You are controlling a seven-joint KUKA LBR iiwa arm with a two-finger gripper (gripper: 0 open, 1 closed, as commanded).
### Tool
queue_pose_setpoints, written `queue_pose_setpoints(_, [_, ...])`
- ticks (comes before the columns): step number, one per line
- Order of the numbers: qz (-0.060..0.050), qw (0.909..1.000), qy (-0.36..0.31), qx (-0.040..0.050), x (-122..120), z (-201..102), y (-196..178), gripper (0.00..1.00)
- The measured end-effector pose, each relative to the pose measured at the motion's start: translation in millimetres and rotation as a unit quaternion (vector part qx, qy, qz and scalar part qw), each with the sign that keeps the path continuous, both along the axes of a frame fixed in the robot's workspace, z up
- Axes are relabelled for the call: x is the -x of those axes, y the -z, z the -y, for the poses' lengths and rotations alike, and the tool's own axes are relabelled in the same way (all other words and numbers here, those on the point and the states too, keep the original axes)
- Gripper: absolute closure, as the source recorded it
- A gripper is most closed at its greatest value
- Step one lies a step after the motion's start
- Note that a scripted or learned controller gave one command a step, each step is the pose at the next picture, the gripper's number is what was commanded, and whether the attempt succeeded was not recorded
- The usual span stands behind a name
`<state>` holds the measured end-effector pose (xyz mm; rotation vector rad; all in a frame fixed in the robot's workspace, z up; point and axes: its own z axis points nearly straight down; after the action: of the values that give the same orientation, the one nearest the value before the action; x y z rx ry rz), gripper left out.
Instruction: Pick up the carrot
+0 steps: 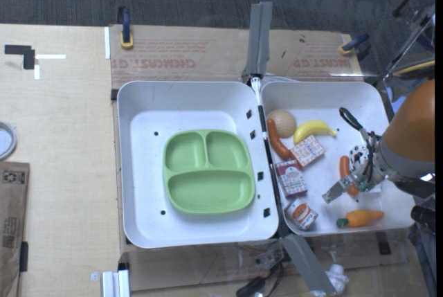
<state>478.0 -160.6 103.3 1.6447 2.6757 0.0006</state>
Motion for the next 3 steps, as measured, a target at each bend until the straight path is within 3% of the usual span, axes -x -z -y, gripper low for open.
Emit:
queue_pose_setpoints(1, [0.000, 0.9858, -0.168, -0.0003, 0.3, 26.6, 11.9, 0.00])
queue_pose_setpoints(2, [0.000, 0.9992, 0.041, 0.0001, 0.0, -56.3, 11.8, 0.00])
queue_pose_setpoints(3, [0.001, 0.9980, -0.063, 0.0010, -113.2, -24.4, -90.4, 0.00])
